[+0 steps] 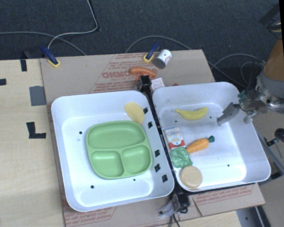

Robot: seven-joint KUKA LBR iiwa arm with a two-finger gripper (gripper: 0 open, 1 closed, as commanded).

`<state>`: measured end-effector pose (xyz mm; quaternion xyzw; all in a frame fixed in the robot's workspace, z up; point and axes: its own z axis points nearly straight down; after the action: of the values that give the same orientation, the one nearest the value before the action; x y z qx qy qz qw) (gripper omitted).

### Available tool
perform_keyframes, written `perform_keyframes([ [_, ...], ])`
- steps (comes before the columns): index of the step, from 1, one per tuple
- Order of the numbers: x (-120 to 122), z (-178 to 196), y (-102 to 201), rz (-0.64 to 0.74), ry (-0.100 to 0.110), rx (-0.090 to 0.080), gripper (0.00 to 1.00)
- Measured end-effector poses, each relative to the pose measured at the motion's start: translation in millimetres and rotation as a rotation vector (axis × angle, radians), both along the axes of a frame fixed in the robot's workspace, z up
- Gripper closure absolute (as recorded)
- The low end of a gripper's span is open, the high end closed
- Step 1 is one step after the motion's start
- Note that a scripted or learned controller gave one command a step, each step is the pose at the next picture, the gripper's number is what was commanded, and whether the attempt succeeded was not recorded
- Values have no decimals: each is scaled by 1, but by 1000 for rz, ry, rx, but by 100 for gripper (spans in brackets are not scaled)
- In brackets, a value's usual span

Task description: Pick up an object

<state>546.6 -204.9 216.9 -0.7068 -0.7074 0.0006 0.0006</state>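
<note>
The right bin holds a yellow banana, an orange carrot with a green top, a small red-and-white packet, a crumpled green item and a round beige bun. My gripper hangs over the right side of this bin, to the right of the banana and carrot. It is open, with nothing between its fingers. The left bin holds a green divided plate and a yellow lemon.
The bins meet at a black-clipped divider. Behind them on the cardboard lie an orange sausage-shaped toy, a small grey cylinder and blue-and-yellow clamps. Cables cross the dark floor beyond.
</note>
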Motion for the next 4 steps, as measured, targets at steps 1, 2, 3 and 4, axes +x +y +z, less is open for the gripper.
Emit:
perform_keyframes([
  [1, 50, -81, 51, 1, 1, 1, 0],
  [2, 85, -131, 100, 2, -4, -1, 0],
  [3, 121, -132, 96, 0, 4, 1, 0],
  [4, 121, -130, 101, -1, 3, -1, 0],
])
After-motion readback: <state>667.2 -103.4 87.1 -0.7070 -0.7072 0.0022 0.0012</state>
